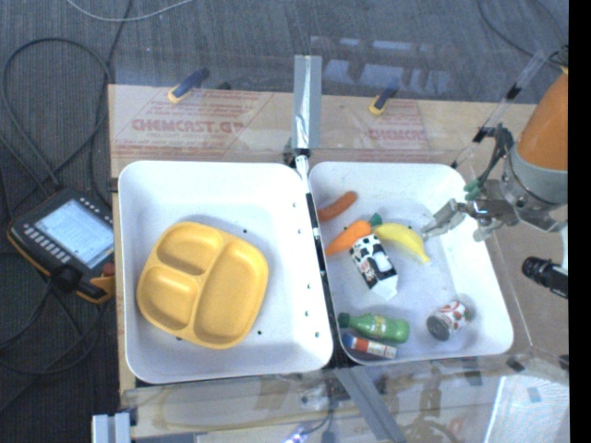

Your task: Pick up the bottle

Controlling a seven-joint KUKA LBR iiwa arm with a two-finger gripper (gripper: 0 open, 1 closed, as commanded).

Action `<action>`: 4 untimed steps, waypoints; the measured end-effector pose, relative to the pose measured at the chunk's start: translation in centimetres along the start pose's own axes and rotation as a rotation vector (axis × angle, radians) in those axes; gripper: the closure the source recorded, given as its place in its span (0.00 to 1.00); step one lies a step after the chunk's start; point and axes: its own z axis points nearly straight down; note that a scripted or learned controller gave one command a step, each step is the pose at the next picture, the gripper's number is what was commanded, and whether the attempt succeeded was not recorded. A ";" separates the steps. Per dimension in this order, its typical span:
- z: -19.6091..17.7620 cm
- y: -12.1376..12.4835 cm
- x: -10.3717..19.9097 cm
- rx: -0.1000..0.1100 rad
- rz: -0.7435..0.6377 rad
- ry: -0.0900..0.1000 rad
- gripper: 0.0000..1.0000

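Note:
The bottle [377, 327] is green with a yellow label and lies on its side near the front wall of the right bin [488, 275]. My gripper [455, 228] hangs over the right bin's right-hand part, just right of the banana [404, 240], and stands open with nothing between its fingers. It is well behind and to the right of the bottle, apart from it.
The right bin also holds a sausage [337, 205], a carrot [351, 235], a cow-patterned carton [375, 265], a red tube [369, 346] in front of the bottle and a can [448, 319]. A yellow divided tray [203, 284] lies in the left bin [148, 192].

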 end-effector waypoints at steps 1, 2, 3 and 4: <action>11.9 -6.1 2.4 0.002 -0.107 0.002 0.00; 13.4 -5.8 8.1 -0.012 0.082 -0.012 0.00; 13.5 -5.4 8.1 -0.022 0.464 0.000 0.00; 12.5 -5.5 8.1 -0.017 0.465 0.000 1.00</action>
